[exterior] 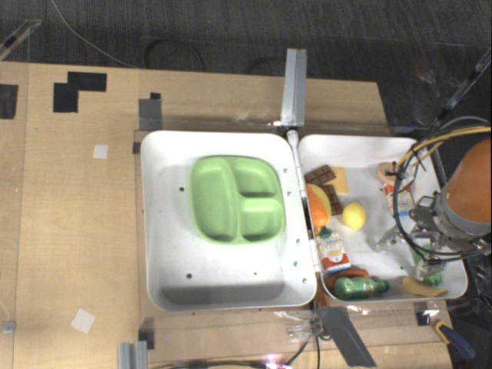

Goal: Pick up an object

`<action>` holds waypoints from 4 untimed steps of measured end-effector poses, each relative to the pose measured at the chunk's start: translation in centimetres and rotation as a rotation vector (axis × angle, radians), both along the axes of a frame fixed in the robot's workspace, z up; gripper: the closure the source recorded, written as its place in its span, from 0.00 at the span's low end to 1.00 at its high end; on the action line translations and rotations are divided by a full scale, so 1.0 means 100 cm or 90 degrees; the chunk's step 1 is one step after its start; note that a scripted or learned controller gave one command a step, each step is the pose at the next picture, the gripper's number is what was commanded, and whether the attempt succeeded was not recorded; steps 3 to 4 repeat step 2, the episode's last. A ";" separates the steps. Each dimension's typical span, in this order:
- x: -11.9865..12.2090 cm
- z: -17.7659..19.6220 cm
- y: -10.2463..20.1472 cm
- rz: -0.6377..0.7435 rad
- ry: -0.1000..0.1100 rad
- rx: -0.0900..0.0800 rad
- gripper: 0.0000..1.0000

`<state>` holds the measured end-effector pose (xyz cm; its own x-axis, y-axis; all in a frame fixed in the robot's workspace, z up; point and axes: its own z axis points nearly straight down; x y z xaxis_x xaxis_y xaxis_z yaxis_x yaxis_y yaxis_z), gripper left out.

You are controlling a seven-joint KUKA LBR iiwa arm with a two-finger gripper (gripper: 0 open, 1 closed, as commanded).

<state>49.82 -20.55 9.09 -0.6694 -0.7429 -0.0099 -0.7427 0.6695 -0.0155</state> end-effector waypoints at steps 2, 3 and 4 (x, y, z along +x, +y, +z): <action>0.001 0.036 0.041 0.003 0.005 0.001 0.00; 0.001 0.036 0.041 0.003 0.005 0.001 0.00; 0.001 0.036 0.041 0.003 0.005 0.001 0.00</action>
